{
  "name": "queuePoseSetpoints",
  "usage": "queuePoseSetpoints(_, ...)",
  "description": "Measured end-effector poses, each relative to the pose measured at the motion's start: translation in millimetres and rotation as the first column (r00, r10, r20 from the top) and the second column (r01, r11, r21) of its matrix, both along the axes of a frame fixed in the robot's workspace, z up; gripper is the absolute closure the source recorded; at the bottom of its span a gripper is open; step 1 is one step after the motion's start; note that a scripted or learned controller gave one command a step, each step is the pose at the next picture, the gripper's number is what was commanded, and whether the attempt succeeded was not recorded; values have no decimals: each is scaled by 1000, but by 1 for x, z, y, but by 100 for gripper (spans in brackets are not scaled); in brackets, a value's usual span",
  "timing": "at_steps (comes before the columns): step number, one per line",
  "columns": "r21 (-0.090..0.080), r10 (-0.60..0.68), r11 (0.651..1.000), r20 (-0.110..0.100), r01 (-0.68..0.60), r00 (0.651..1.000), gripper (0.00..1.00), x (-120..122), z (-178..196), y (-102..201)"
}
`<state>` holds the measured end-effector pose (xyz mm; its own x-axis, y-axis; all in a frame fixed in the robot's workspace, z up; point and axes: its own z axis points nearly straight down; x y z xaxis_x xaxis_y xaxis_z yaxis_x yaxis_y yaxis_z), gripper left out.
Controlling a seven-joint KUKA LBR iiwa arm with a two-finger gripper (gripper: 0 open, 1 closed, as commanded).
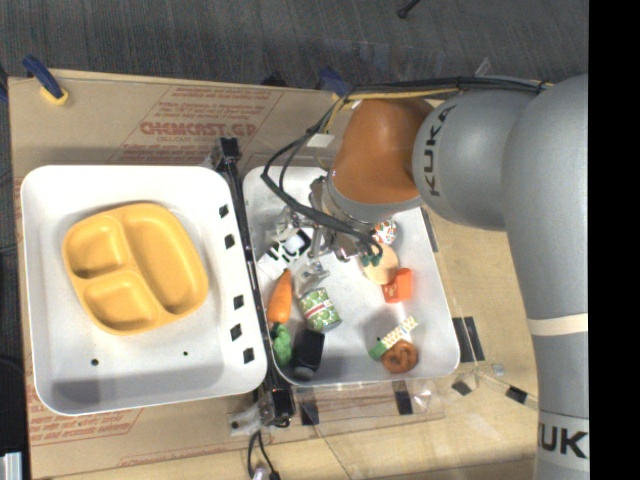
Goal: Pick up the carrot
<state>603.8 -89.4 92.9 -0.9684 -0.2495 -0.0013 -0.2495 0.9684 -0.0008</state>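
Observation:
The carrot (281, 299) is orange with a green leafy end and lies along the left wall of the right bin (440, 308), pointing up and slightly right. My gripper (312, 256) hangs just above and to the right of the carrot's upper tip, under the arm's orange band. Nothing shows between the fingers, and the carrot rests on the bin floor.
Around the carrot lie a green-and-white can (320, 309), a black block (306, 353), a red-orange piece (399, 285), a round brown item (400, 356) and a black-and-white item (290, 246). A yellow divided tray (135, 266) sits in the left bin (60, 368).

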Motion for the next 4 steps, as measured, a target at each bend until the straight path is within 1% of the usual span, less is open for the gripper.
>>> queuePoseSetpoints(1,0,7,1000,7,-7,1000,0,-77,103,32)
queuePoseSetpoints(2,0,-46,999,-2,46,999,0,-110,65,-3)
queuePoseSetpoints(3,-3,-60,998,1,60,998,0,-69,60,-107)
queuePoseSetpoints(4,0,-375,927,4,375,927,0,-85,103,-98)
